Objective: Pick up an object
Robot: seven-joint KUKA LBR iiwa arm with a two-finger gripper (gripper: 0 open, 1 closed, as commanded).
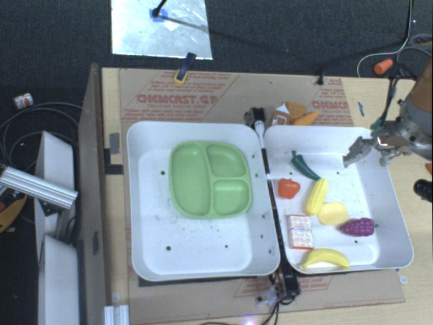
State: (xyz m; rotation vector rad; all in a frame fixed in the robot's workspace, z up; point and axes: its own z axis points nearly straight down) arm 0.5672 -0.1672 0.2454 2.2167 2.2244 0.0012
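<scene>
While I hover at the upper right of the right bin [396, 239], my gripper [369, 149] hangs over bare white floor, grasping nothing; whether it is released or clenched I cannot tell, since it looks blurred. Every candidate lies to my lower left. Nearest is a slim dark green pepper [305, 166], its long axis slanting from upper left to lower right. Beyond it sit a glossy red tomato [288, 188], a bumpy yellow corn cob [316, 196] standing nearly upright in the frame, a smooth pale lemon [333, 213], knobbly purple grapes [357, 227], a flat printed box [300, 231], and a curved banana [325, 258]. A green divided plate [210, 180] rests in the left bin [145, 202].
</scene>
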